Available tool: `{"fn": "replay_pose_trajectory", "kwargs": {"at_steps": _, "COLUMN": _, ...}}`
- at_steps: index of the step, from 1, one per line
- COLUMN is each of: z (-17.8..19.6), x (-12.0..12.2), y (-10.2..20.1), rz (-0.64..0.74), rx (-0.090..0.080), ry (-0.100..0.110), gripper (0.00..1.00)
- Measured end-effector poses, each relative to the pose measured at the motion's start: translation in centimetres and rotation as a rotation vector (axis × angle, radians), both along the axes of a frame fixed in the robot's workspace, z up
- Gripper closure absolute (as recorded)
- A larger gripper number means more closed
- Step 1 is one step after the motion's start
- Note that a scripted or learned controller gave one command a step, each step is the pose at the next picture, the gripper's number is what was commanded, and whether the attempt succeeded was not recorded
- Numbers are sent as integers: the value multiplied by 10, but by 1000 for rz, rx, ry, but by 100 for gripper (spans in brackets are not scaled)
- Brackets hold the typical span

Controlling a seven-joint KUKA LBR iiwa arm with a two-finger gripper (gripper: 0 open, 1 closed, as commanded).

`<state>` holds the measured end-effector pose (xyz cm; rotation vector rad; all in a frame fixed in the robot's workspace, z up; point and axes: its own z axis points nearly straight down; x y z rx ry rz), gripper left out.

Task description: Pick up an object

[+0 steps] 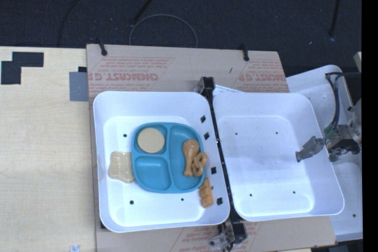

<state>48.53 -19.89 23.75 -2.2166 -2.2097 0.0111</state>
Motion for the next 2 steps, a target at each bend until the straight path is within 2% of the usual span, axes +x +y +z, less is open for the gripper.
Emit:
{"fn": "replay_pose_trajectory", "kwargs": {"at_steps": 1, "z": 6, "x": 2, "y": 0, "rz": 3, "rx": -3, "ry": -12, "gripper": 0}}
{"fn": "replay_pose_trajectory", "kwargs": {"at_steps": 2, "z": -46, "x": -7, "y": -5, "rz": 2, "rx": 0, "ry": -5, "gripper": 0}}
